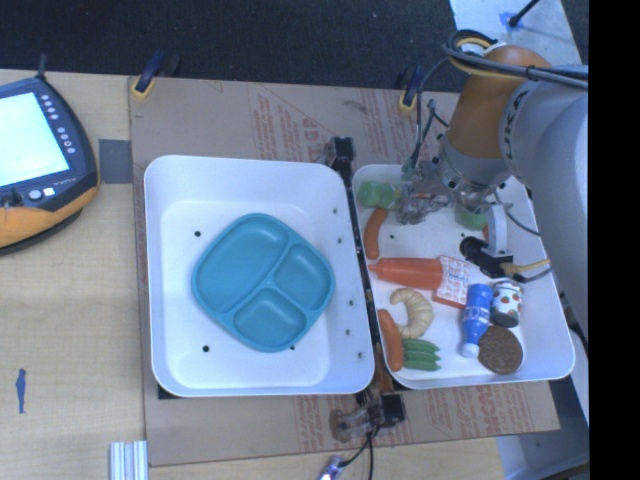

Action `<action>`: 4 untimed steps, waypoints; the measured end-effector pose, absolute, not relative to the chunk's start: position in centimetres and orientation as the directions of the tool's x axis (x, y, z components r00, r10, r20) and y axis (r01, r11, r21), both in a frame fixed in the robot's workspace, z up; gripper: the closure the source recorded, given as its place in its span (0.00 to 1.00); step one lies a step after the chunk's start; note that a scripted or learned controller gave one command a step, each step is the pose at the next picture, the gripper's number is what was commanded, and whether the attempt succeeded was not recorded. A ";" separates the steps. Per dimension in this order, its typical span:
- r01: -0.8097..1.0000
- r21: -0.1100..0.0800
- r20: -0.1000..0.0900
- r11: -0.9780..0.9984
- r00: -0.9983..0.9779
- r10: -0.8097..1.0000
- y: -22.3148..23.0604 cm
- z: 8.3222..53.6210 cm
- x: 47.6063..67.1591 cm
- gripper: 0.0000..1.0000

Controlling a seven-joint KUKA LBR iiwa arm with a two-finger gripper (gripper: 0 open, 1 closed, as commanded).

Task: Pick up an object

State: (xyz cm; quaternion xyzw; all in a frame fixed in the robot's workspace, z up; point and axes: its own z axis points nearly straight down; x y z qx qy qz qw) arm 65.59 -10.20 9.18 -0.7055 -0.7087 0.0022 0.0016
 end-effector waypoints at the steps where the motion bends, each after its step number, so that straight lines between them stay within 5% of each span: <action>1: 1.000 -0.003 -0.001 0.003 -0.003 1.000 -10.6 9.2 65.6 0.00; 2: 1.000 -0.009 0.000 0.006 -0.006 1.000 -9.2 9.2 65.6 0.00; 3: 1.000 -0.012 0.000 0.008 -0.008 1.000 -9.4 10.2 65.5 1.00; 4: 1.000 -0.013 0.000 0.008 -0.008 1.000 -9.4 10.2 65.5 0.00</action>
